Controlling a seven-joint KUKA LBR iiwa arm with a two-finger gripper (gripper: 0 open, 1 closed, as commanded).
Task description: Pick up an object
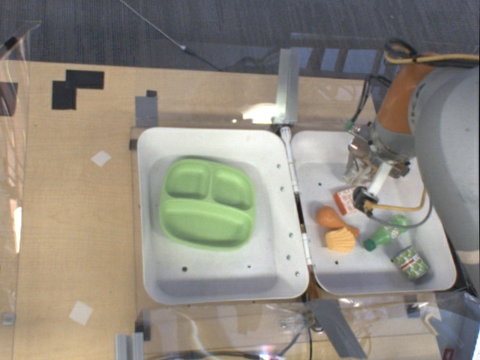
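In the right bin, several small things lie together. A red and white carton sits nearest the gripper, which hovers just above and to its right, in the upper middle of that bin. A brown rounded piece and a yellow-orange piece lie side by side below the carton. Further right lie a green bottle and a green and red can. I see nothing held by the gripper.
The left bin holds a green divided plate. A metal divider runs between the two bins. The grey arm covers the right bin's right side.
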